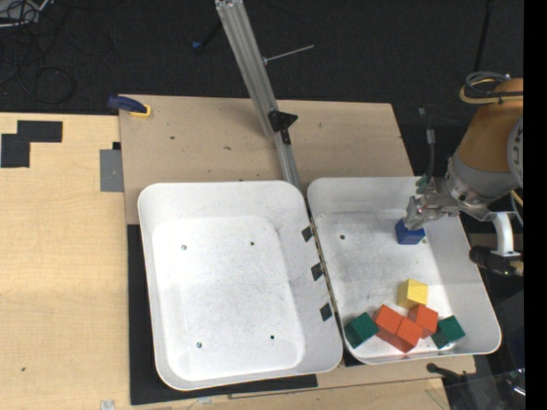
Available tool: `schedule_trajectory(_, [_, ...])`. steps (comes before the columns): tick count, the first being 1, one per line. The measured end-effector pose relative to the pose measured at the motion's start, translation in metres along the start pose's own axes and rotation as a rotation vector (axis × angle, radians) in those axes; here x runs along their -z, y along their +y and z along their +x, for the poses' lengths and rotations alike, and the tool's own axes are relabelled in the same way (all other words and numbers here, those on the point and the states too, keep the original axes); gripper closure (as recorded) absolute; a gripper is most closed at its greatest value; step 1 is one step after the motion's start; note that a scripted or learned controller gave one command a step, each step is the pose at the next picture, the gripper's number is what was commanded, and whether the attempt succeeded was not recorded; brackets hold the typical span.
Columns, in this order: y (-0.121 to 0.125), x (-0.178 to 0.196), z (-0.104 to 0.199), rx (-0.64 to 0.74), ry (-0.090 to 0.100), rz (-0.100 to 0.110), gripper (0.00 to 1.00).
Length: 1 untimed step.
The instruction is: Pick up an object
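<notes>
My gripper [416, 220] reaches in from the right over the far part of the right bin [359, 203]. It is shut on a small blue block [410, 234], whose top sits between the fingers. Whether the block rests on the bin floor or hangs just above it I cannot tell. Loose blocks lie in the bin's near right corner: a yellow block [415, 292], orange blocks [402, 325] and two green blocks [361, 328] [448, 331].
The left bin [171, 203] lies beside the right one, with black clips [317, 271] along the shared rim. A slanted aluminium rail [253, 75] rises behind the bins. The arm's orange band [487, 135] stands at the right edge.
</notes>
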State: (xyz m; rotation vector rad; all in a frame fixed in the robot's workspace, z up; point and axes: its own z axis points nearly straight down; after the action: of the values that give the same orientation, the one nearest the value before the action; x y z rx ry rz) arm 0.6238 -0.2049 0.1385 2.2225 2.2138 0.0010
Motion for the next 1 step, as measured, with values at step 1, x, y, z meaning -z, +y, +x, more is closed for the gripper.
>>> schedule_trajectory(1, [-0.0033, 0.0610, 0.0044, 0.006, 0.002, 0.000, 1.00])
